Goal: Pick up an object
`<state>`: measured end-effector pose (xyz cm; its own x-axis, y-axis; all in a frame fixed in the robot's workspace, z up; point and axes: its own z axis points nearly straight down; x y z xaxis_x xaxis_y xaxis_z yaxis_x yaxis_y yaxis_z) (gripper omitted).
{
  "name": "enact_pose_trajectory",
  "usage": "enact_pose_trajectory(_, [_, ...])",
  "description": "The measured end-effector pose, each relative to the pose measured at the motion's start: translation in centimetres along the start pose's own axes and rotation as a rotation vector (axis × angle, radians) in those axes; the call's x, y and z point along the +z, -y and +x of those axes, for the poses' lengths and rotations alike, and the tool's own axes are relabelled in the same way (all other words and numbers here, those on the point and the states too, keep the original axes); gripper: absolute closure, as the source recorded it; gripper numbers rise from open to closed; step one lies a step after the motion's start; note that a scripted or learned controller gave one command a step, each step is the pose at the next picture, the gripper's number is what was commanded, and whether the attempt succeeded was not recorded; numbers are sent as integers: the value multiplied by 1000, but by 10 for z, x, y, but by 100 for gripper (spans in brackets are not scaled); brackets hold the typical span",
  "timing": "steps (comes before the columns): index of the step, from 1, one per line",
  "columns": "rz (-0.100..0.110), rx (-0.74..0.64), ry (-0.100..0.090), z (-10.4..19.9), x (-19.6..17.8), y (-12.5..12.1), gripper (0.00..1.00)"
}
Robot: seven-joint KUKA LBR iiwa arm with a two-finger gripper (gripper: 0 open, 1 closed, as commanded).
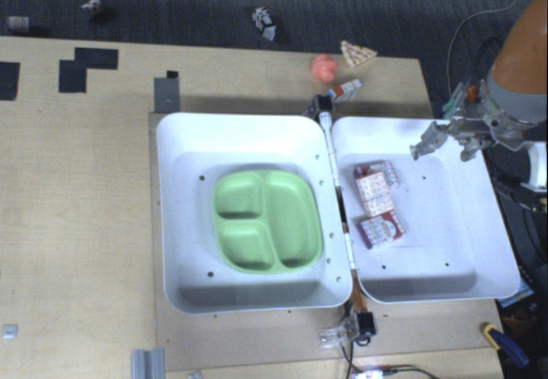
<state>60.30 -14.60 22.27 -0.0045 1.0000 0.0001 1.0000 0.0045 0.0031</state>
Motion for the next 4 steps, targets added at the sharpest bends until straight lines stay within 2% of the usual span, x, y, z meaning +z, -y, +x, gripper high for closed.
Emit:
enact_pose_trajectory(1, [-8, 2, 3, -11, 126, 85, 0])
enact_pose_trajectory(2, [-9, 1, 2, -10, 116, 84, 100])
enact_pose_trajectory(3, [-9, 1, 2, -10, 116, 84, 0])
enact_pose_trajectory(4, [-8, 2, 3, 57, 135, 114, 0])
